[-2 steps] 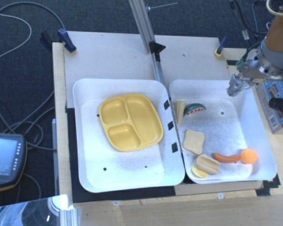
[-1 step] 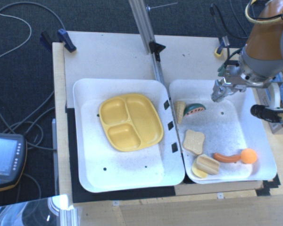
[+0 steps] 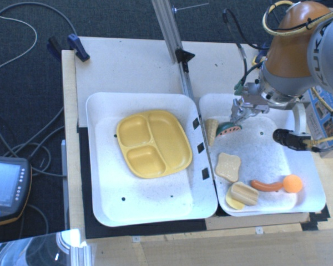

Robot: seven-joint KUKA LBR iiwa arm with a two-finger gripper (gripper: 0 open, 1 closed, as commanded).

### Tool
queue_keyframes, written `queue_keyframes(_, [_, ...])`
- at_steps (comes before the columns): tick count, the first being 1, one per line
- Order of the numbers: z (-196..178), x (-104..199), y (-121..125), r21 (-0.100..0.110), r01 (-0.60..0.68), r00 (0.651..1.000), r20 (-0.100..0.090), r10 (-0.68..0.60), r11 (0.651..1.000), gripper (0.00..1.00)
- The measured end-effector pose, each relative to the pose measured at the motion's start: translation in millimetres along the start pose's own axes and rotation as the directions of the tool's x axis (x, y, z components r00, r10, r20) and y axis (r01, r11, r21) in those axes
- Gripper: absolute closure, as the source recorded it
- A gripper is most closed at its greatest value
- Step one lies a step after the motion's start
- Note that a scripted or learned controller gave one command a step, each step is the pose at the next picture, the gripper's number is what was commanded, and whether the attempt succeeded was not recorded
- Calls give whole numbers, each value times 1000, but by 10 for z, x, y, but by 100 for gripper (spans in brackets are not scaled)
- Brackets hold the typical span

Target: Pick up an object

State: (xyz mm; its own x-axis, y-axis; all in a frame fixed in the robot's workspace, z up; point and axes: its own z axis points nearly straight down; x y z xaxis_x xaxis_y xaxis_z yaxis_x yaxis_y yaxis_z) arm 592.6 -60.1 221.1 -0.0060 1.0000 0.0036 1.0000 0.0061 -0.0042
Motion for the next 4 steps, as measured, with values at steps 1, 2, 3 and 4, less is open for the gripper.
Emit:
queue_keyframes(1, [76, 530, -107, 0, 1, 1000, 0, -1, 1000, 100])
queue_keyframes(2, [63, 1036, -275, 0, 1, 1000, 0, -1, 1000, 100])
queue_keyframes(3, [-17, 1475, -316, -5, 0, 1000, 1, 0, 1000, 100])
queue_keyframes(4, [-14, 1443, -313, -5, -5, 1000, 2, 5, 1000, 0])
